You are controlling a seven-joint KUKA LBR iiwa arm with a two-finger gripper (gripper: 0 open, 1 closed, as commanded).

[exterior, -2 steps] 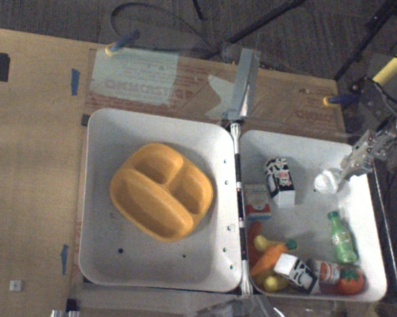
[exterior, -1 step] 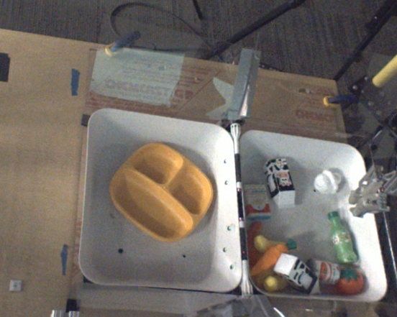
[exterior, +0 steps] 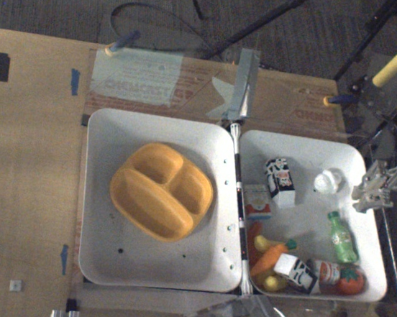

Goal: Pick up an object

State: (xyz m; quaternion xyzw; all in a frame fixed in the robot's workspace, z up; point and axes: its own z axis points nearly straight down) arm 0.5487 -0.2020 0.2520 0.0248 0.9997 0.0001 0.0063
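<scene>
Looking down on the bench, you had the gripper (exterior: 377, 191) sitting over the right-hand rim of the right bin (exterior: 308, 148), with nothing visible between its fingers; how wide it stood I could not tell at that size. Taking that right bin as your landmark: a small black-and-white carton (exterior: 280, 180) stood near its upper middle, a pale round lid-like piece (exterior: 328, 181) lay just to the carton's right, and a red-and-white box (exterior: 258, 201) rested against its left wall. A green bottle (exterior: 342, 238) lay tilted toward its right side, closest to the gripper yet apart from it. Along its lower edge you had a carrot (exterior: 271, 257), a yellow banana-like piece (exterior: 267, 242), a second small carton (exterior: 295, 271) and a red tomato-like toy (exterior: 350, 281) crowded together. To its left, the other bin (exterior: 99, 250) held an orange divided plate (exterior: 162, 191).
</scene>
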